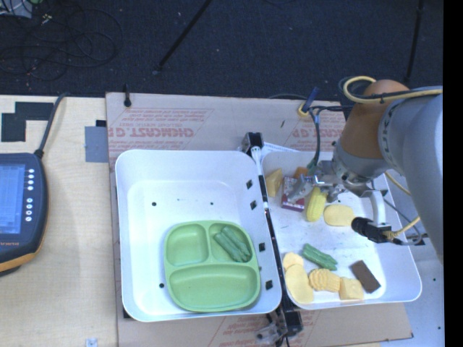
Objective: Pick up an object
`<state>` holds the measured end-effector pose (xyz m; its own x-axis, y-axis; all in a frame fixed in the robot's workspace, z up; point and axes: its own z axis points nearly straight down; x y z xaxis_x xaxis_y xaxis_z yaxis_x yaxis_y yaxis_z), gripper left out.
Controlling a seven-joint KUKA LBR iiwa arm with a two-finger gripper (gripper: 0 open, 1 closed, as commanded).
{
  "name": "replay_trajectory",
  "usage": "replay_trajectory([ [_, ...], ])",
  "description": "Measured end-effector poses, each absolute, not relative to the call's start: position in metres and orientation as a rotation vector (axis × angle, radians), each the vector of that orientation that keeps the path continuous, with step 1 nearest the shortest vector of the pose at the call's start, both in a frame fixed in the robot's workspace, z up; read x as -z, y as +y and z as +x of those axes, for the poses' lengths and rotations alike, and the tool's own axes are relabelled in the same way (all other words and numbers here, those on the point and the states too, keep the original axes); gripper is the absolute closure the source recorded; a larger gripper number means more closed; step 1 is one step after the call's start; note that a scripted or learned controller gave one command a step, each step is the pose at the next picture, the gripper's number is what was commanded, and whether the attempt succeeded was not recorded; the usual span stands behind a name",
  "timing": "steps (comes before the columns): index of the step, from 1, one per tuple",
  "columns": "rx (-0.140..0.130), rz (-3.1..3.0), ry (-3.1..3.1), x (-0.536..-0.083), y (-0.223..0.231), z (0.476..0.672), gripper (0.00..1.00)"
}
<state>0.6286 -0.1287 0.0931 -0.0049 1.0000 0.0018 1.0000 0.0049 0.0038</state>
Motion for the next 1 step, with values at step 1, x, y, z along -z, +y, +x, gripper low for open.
replay_trajectory([
  [1, -0.012, 2.209, 2.223, -0.1054, -0.1288, 0.6293, 1.00],
])
